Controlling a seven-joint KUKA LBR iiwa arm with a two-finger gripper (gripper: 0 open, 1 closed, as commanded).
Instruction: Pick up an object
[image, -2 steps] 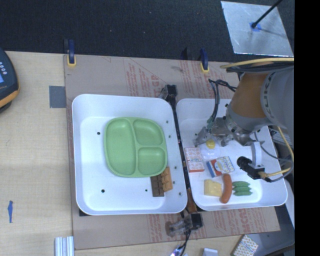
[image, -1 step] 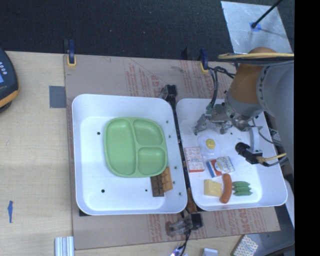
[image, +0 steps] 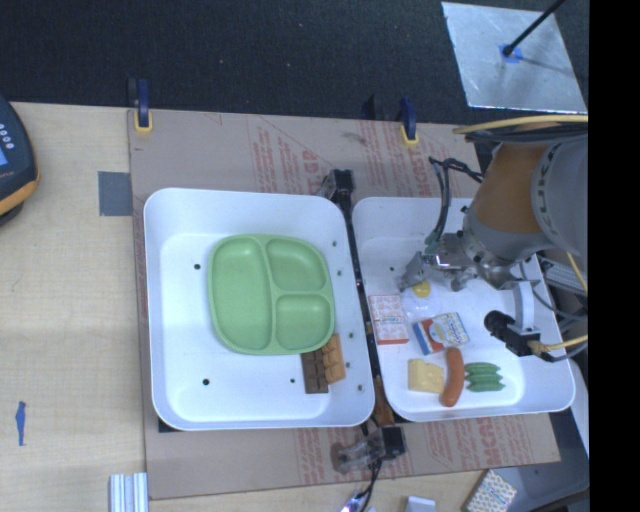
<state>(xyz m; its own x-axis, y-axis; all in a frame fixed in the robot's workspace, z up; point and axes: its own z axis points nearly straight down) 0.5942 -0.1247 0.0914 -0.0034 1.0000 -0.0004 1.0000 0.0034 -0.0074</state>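
Gripper lowered into right bin; finger state cannot be determined. Small yellow object noted directly beneath tip, judged intended target. Sausage, cheese wedge lie beyond gripper, untouched, apparently awaiting selection.

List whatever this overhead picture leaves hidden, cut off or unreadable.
- Claw, camera view: small and blurred against the right bin, so its state is unreadable.
- Small yellow item: too small to identify, partly under the claw.
- Printed card: its print is too fine to read.
- Brown block: partly tucked under the green divided plate.
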